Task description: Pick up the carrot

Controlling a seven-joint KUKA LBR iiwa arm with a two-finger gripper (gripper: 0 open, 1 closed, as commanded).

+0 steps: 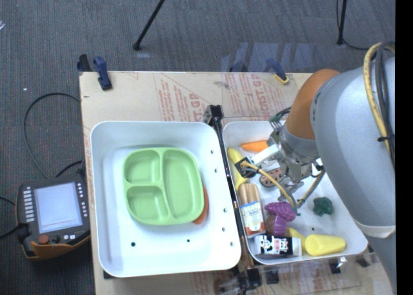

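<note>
The carrot is a small orange piece lying near the far left of the right bin. My gripper hangs below the orange wrist band, low over the middle of that bin. It sits to the right of the carrot and a little nearer the camera, apart from it. The arm's grey body covers the bin's right side. Cables and the wrist hide the gripper's tip.
Around the gripper lie a yellow piece, a bun-like roll, purple grapes, broccoli, a yellow wedge and a black-and-white carton. The left bin holds a green divided plate.
</note>
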